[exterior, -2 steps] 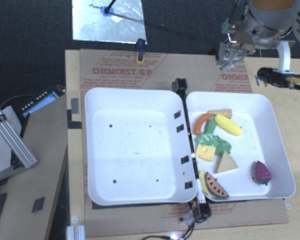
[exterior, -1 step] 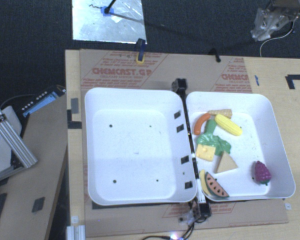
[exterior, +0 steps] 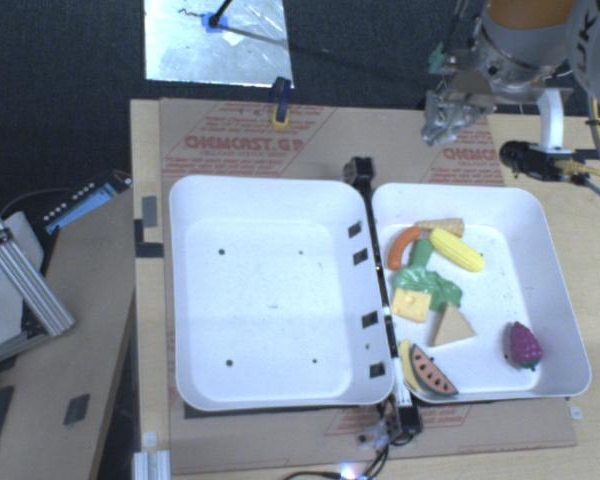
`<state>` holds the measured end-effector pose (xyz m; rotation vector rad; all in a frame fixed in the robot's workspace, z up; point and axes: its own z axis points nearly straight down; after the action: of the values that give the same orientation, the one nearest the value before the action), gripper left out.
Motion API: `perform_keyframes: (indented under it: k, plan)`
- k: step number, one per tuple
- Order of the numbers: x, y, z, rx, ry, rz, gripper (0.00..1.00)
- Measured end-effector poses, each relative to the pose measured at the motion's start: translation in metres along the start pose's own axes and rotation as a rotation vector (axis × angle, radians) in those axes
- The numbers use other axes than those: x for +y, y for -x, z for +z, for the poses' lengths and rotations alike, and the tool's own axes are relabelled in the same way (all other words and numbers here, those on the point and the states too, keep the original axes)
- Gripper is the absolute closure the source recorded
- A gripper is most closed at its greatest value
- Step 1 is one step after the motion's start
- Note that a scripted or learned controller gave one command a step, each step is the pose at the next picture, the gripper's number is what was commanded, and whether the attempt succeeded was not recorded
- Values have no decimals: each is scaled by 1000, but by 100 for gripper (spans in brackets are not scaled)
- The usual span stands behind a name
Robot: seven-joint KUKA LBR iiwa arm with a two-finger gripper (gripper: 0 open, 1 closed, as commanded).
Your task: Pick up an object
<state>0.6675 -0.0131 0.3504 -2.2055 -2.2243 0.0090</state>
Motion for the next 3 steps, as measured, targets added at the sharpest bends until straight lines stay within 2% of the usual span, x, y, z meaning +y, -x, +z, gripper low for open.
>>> perform_keyframes:
  k: [1, 2, 3]
  plan:
    - [1, -69, -48, 1, 17, -3, 100]
    - [-3, -200, -48, 4, 13, -9, 100]
    - [-4, -145, -133, -2, 22, 11, 100]
